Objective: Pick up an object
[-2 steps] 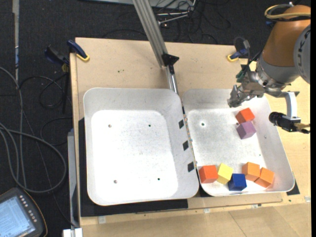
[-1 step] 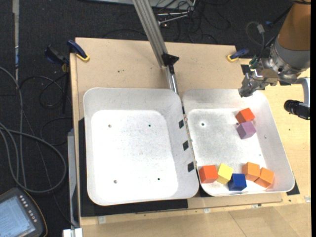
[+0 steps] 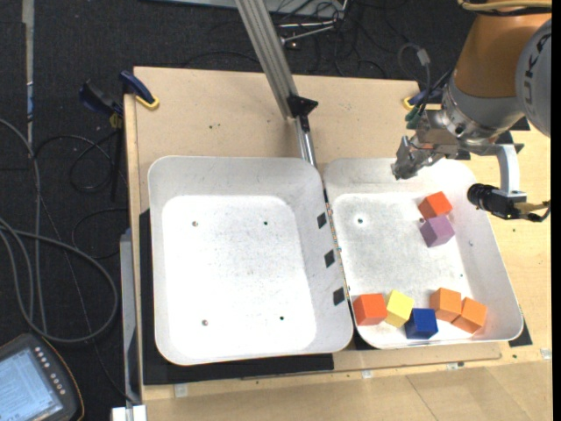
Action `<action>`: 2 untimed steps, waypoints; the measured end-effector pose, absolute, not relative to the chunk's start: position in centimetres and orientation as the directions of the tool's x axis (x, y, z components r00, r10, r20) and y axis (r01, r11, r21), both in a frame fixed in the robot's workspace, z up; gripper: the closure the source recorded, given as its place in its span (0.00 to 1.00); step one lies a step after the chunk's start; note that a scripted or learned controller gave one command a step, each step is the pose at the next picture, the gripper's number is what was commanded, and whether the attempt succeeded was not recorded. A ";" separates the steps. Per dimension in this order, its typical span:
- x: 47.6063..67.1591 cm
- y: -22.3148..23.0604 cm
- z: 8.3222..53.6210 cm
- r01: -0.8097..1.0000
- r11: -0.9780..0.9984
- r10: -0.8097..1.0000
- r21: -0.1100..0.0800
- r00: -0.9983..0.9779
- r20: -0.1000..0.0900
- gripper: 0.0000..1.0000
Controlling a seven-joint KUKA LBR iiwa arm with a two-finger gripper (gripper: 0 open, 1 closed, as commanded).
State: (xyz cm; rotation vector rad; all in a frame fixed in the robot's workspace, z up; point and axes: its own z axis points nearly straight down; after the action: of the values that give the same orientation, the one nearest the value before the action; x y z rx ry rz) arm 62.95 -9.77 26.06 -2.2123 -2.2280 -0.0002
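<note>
**Gripper poised at the far edge of the right bin, blocks waiting below**

Camera view: the desk (image 3: pixel 228 117) carries two shallow white bins side by side. The left bin (image 3: pixel 166 235) lies at about nine o'clock of the scene. The right bin (image 3: pixel 495 261) holds every block. The grey arm with its orange band (image 3: pixel 500 38) comes in from two o'clock, and the gripper (image 3: pixel 408 167) hangs over the bin's rim at twelve o'clock of that bin. Whether its fingers are spread or pressed together cannot be told; they are dark and small against the wrist, and nothing shows between them.

Nearest the gripper, toward four o'clock of it, sit an orange block (image 3: pixel 435 205) and a purple block (image 3: pixel 436 231), just beside each other, perhaps touching. Along the bin's near edge at six o'clock runs a row: another orange block (image 3: pixel 370 308), a yellow block (image 3: pixel 399 307), a blue block (image 3: pixel 422 323), then two more orange blocks (image 3: pixel 447 303) (image 3: pixel 472 314) packed close.

The blocks look like small, stiff, light cubes, probably wood or foam, with flat faces that should hold well and are unlikely to crush. The upper orange block seems the readiest target: its sides away from the purple one stand free, so a pinch across two opposite flat faces looks best. The crowded row leaves little room for the fingers.
</note>
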 end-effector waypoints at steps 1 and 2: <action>63.1 -3.6 25.0 1.000 0.009 1.000 -0.002 -0.009 0.002 1.00; 62.9 1.7 24.4 1.000 0.008 1.000 -0.001 -0.008 0.002 1.00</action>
State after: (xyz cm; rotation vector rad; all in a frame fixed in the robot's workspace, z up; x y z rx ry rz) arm 62.86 1.65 24.40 -2.2105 -2.2290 -0.0008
